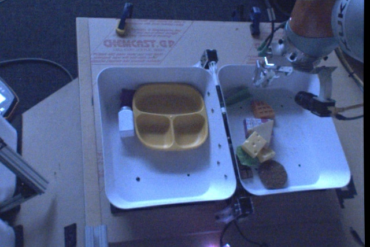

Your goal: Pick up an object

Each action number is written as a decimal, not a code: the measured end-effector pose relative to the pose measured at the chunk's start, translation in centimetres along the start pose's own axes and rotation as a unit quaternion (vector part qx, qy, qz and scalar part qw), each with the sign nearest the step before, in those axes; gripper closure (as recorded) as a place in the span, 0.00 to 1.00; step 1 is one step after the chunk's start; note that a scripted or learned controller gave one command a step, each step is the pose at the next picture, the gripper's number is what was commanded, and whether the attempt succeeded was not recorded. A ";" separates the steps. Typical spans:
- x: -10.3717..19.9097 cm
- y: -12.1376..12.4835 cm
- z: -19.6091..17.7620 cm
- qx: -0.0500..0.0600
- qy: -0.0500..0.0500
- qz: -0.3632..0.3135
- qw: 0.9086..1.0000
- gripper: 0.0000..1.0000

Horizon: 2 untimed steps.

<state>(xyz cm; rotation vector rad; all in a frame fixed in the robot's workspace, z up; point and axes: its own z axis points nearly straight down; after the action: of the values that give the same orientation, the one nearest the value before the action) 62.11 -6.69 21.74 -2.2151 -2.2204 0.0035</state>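
The grey arm with its orange band reaches in from the right and carries the pincer [267, 73] over the far edge of the right shallow white bin [315, 150], above bare floor near the bin's back wall; whether it is open or closed cannot be told in the dim bluish light, and nothing shows gripped by it. The candidates for picking lie in a loose cluster along this bin's left side, nearer the camera than the pincer: a small orange waffle-patterned block [262, 109], a pale yellow wedge of toy cheese [256, 143] overlapping a small purple-and-white packet [252, 124], a green leaf-shaped piece [245, 157] under the wedge, and a round dark brown disc [272, 174] at the near end. A flat green strip [237, 96] lies near the dividing wall. The orange block looks the best target, since it stands a little apart from the heap and closest to the pincer, so a straight descent should meet it without nudging neighbours. Doing this well probably means shifting toward the camera first, centring over the block, then descending fully before closing. The left white bin [110, 142], with its mustard-yellow divided tray [170, 115] and small white bottle [126, 122], needs no attention.
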 end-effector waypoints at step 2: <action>5.6 -8.3 -1.1 0.000 0.000 0.000 1.000 1.00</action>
<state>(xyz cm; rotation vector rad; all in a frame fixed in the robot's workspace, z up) 53.83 -1.11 22.92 -2.2151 -2.2205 0.0029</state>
